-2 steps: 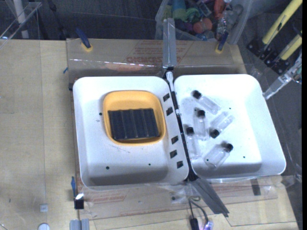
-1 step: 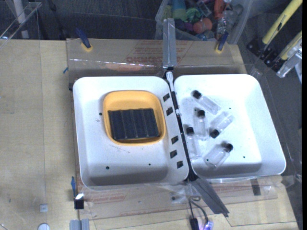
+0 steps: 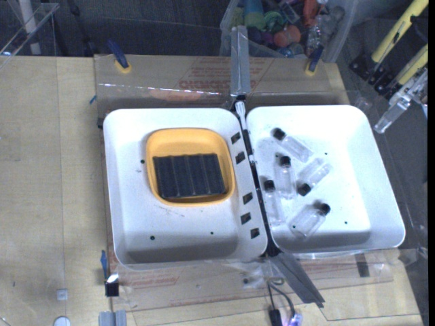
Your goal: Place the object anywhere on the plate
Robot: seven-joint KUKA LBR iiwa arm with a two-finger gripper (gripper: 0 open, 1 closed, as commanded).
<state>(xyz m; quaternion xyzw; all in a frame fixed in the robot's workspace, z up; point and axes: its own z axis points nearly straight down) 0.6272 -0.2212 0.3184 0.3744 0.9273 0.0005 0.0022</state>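
Currently five small clear bottles (image 3: 293,182) with black caps lie crowded in the right bin (image 3: 353,124), well apart from the yellow plate (image 3: 189,140) in the left bin (image 3: 126,182); being see-through, slippery and close-packed, they could easily be mis-grasped.

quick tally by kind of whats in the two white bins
yellow plate with a dark ribbed insert, left bin: 1
clear vials with black caps, right bin: 5, at
total: 6 things; the vials overlap, so their count is approximate
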